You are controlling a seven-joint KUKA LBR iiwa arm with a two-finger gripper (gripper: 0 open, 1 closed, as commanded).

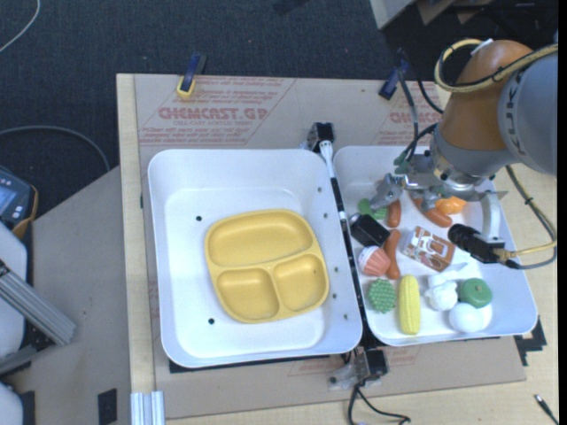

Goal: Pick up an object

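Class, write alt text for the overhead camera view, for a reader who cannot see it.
A grey and orange robot arm reaches from the right over the right bin, its pincer low among toy food including a corn cob. The left bin holds a yellow divided tray.

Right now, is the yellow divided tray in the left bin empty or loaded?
Empty. The yellow tray lies flat in the left bin, and all three compartments show bare yellow plastic.

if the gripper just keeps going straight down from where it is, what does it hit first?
Likely the orange toy or the red piece beside it in the right bin. The gripper hangs right over them; depth is unclear.
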